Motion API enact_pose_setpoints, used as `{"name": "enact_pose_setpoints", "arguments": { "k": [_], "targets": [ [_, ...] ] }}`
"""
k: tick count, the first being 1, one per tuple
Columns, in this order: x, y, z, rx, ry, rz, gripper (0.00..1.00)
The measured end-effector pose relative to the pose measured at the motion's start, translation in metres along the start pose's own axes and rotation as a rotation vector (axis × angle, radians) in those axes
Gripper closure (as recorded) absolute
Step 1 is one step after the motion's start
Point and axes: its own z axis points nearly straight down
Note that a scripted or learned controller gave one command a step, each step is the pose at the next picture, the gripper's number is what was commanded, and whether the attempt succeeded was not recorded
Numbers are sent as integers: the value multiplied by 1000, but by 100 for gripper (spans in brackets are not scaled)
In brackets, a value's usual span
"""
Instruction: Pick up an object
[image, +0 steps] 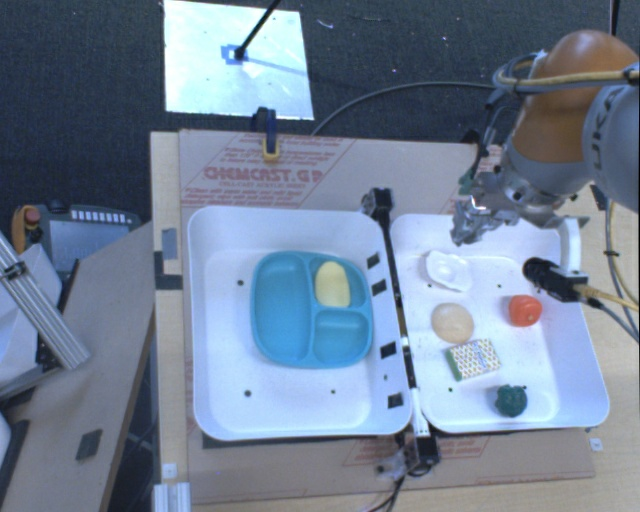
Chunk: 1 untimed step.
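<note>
My gripper (465, 228) hangs over the back left part of the right bin (580, 400), just above and behind a white crumpled object (446, 269). Nothing shows between its fingers. In the same bin lie a pale tan round object (452, 322), a red-orange ball (525, 310), a yellow-green patterned block (473, 358) and a dark green object (511, 400). The left bin (215, 300) bears a blue divided tray (280, 320) with a yellow object (333, 284) in its upper right compartment.
A black divider with clips (393, 300) runs between the two bins. A black fitting on a white bracket (550, 275) juts over the right bin's far right side. Cables (400, 95) trail behind the arm. A cardboard sheet (300, 170) lies under the bins.
</note>
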Motion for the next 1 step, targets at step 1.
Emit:
{"name": "enact_pose_setpoints", "arguments": {
  "k": [1],
  "targets": [
    [54, -9, -5, 1, 1, -1, 100]
  ]
}}
